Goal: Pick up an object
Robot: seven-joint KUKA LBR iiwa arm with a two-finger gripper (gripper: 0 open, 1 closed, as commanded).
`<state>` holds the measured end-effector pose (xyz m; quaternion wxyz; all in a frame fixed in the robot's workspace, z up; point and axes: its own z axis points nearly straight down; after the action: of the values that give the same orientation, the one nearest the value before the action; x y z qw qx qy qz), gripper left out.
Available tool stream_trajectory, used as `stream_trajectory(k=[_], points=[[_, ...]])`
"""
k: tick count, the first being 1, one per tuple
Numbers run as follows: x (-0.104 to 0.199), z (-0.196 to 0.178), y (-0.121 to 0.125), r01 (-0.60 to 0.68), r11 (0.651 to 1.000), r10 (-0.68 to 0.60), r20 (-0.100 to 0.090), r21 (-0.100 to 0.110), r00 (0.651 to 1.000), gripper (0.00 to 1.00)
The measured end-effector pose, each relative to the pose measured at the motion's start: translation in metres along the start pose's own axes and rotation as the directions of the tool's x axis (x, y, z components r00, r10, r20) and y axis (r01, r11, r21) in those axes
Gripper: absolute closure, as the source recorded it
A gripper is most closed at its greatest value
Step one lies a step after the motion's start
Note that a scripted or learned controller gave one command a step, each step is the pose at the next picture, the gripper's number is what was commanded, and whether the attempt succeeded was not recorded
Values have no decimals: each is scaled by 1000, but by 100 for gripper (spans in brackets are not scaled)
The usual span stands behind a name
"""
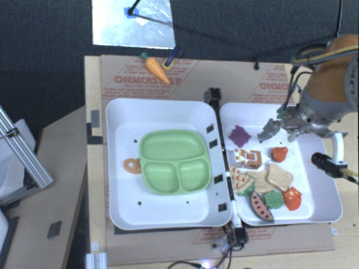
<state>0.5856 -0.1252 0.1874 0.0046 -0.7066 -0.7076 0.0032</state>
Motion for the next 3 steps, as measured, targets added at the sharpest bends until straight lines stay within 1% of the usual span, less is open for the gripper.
stream_trajectory(k=[1,2,3], points=[[0,-7,3,2,1000,-2,2,-12,1000,0],[2,43,-7,0,1000,0,1,-9,1000,0],[-2,79,0,3,999,-3,6,-35,1000,0]])
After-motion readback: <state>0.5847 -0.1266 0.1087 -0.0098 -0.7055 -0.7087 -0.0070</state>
